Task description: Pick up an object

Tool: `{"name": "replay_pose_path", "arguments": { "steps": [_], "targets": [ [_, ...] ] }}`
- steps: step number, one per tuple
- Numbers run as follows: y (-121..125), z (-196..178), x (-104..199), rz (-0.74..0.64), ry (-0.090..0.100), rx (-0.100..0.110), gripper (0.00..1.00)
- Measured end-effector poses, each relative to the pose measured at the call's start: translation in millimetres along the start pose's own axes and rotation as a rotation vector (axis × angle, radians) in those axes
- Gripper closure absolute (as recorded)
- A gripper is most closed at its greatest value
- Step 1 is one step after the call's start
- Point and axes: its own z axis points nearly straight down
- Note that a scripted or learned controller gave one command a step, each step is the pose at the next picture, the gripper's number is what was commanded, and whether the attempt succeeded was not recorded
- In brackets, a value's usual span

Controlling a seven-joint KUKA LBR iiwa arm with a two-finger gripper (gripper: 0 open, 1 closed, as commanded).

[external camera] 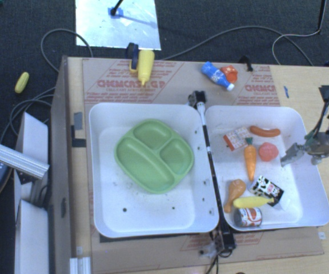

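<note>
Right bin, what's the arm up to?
The gripper sits low at the right bin's right side, nothing visibly between its fingers. Nearest it is a pink round piece, with a carrot and a sausage close by. The left bin holds a green divided plate.

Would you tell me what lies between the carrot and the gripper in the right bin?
In the camera view, a round red piece lies between the carrot and the gripper; bare bin floor follows.
</note>
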Motion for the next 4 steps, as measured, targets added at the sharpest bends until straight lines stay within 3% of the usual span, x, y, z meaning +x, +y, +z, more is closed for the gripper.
{"name": "replay_pose_path", "arguments": {
  "steps": [2, 3, 4],
  "targets": [
    [75, 120, 87, -0.001, 0.001, 0.0, 0.0],
    [76, 109, 87, -0.003, 0.001, -0.001, 1.0],
    [60, 19, 165, -0.002, 0.002, -0.002, 1.0]
  ]
}}
